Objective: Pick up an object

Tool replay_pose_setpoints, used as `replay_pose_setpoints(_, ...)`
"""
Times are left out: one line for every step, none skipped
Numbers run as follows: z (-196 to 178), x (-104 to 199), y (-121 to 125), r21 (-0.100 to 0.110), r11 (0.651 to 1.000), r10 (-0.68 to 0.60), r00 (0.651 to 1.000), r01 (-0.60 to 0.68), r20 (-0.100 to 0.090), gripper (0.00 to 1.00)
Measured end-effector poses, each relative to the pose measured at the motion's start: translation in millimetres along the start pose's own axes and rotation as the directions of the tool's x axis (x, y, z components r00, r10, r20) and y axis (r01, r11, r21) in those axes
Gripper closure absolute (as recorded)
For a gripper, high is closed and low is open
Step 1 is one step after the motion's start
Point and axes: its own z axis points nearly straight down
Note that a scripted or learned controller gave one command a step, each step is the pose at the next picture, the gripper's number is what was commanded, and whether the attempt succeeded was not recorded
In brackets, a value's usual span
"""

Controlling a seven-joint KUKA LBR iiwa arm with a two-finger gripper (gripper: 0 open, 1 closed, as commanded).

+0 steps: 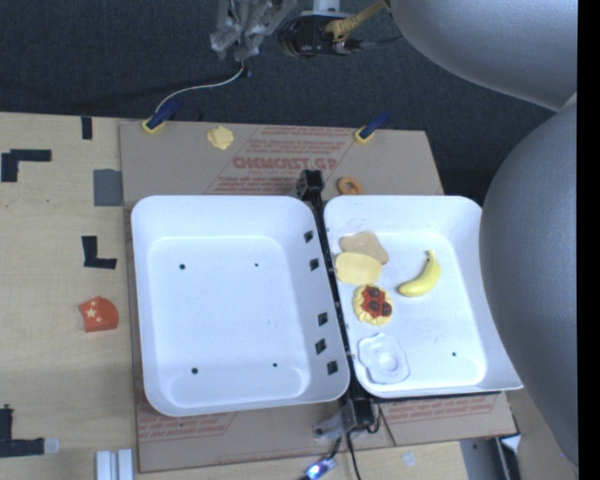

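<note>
The right bin (pixel 466 330) holds a yellow banana (pixel 421 277), a tan bread-like piece (pixel 364 247), a yellow round piece (pixel 357 270), a small pizza-like disc with red spots (pixel 373 303) and a white round object (pixel 382 358) near its front left corner. My gripper (pixel 246 26) hangs high at the top of the view, beyond the bench's far edge and far from both bins. It looks blurred, with nothing visibly in it. The grey arm (pixel 539 216) covers the right side.
The left bin (pixel 159 234) sits beside the right one. On the cardboard behind the bins lie a small yellow piece (pixel 220 138) and an orange ring (pixel 349 186). A red object (pixel 99 314) rests on the bench to the left.
</note>
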Motion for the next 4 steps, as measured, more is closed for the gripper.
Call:
replay_pose_setpoints(225,-2,-5,0.032,0.999,0.003,1.000,-0.003,0.012,1.00)
replay_pose_setpoints(114,-1,0,0.003,1.000,0.001,1.000,-0.001,0.001,1.00)
replay_pose_setpoints(18,0,0,0.003,1.000,0.000,1.000,0.000,0.001,1.00)
replay_pose_setpoints(188,-2,-4,0.032,0.999,0.003,1.000,-0.003,0.012,1.00)
